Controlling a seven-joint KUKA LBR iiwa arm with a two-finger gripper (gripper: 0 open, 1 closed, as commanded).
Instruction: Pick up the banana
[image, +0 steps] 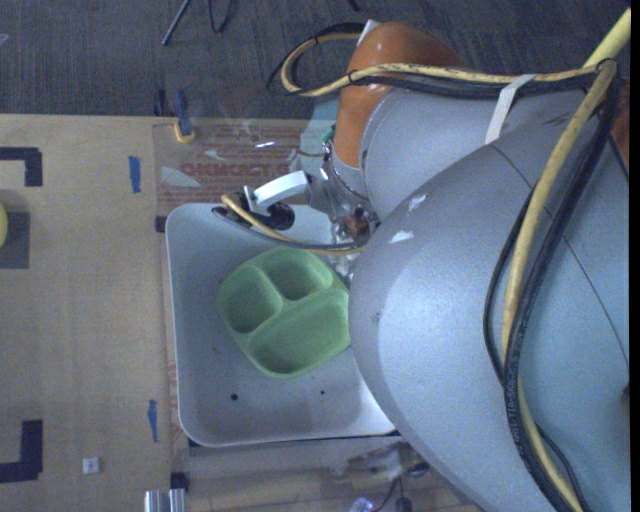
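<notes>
Camera view from above, and the grey arm (480, 300) took over the whole right half of the frame, a broad smooth matte shell. It bent up to the glossy orange band (390, 55) at top centre and tipped down from there toward the upper edge of the white bin (200, 380). The gripper (338, 215) sat low over that upper edge, tucked tight under the wrist. Whether it was open or closed, I could not tell.

In the middle of the bin lay a pale green tray (285, 310), moulded with rounded corners and three compartments, its right side hidden beneath the arm. The bin floor looked smooth and faintly shiny, with two small dark specks near its lower edge.

Out left ran the flat tan bench (80, 330), marked with blue tape strips (134, 174) and black corner brackets (25, 165). A yellow sliver (3, 226) showed at the far left edge; possibly the banana, but too little was in frame to be sure.
</notes>
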